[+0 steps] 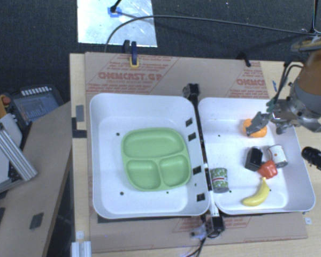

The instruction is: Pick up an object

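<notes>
Banana [257,195]: yellow, lying in the right bin [227,123] close to its near rim, nearest the camera.
Gripper [258,123]: reaching in from the right, low over the right bin's far part; whether it is spread or pressed together I cannot tell.
Orange object [255,128]: right at the gripper's tip, partly covered by it; no grip on it can be made out.
Black block [253,158]: nearer the camera than the orange object, mid-bin.
White cylinder [278,154]: just beside the black block.
Red piece [267,169]: touching the black block, above the banana.
Green-labelled can [219,179]: at the right bin's left wall.
Green divided plate [154,158]: in the left bin [104,143].
</notes>
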`<state>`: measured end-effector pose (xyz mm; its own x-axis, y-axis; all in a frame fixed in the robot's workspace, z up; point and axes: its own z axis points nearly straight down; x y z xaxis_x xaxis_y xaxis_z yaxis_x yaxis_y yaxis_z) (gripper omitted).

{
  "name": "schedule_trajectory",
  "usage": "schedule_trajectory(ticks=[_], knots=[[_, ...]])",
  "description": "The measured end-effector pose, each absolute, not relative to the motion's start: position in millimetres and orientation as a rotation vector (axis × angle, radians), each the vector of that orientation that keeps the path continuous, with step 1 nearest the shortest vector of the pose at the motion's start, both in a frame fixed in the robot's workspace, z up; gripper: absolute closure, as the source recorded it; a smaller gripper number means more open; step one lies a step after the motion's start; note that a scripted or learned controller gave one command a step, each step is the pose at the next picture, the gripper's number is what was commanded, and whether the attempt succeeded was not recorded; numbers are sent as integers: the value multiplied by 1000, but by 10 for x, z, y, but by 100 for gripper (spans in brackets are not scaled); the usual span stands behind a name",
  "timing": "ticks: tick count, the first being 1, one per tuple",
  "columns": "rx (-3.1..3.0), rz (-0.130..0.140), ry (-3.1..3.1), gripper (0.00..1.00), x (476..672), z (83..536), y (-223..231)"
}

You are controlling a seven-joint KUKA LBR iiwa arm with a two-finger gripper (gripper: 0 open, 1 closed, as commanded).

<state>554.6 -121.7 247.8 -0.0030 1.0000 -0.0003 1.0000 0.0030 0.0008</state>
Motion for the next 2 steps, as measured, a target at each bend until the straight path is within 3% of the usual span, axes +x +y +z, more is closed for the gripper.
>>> schedule_trajectory(ticks=[2], knots=[[2223, -2, 2225, 0, 5436, 1422, -1187]])
